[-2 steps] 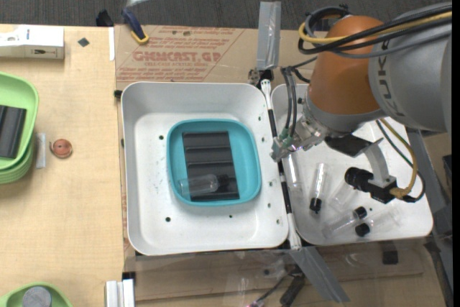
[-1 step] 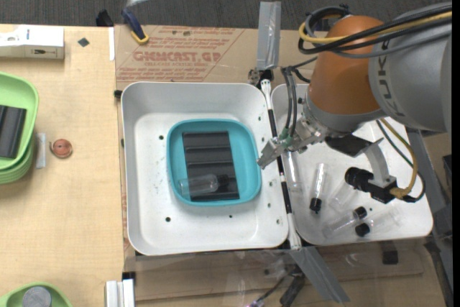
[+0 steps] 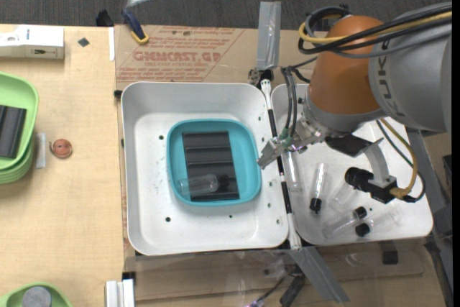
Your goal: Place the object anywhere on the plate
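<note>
The pincer (image 3: 275,152), grip state unclear, hangs just right of the blue plate (image 3: 248,163); bumping its rim could roll the clear vial (image 3: 202,185) lying there off.

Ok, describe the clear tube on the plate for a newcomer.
Find the white bin on the view's left, then the teal plate in it. The clear tube lies across the plate's black ridged insert; other tubes are in the right bin.
</note>
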### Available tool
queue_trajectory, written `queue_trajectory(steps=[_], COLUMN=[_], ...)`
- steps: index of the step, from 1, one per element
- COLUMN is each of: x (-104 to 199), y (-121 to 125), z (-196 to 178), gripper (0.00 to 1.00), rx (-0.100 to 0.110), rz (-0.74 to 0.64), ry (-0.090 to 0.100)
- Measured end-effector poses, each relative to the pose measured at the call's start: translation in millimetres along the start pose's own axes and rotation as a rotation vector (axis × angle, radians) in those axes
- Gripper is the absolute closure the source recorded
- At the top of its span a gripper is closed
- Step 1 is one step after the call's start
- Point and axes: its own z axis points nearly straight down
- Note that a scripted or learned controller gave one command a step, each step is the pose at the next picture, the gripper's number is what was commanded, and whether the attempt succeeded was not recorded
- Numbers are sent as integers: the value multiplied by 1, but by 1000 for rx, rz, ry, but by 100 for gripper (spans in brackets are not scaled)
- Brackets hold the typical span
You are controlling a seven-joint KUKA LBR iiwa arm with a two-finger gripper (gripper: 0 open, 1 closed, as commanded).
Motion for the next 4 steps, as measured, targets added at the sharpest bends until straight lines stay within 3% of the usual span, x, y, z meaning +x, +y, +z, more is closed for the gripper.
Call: queue_trajectory(steps=[4], x=[0], y=[0], z=[0], gripper=[0], rx=[0], rz=[0], ry=[0])
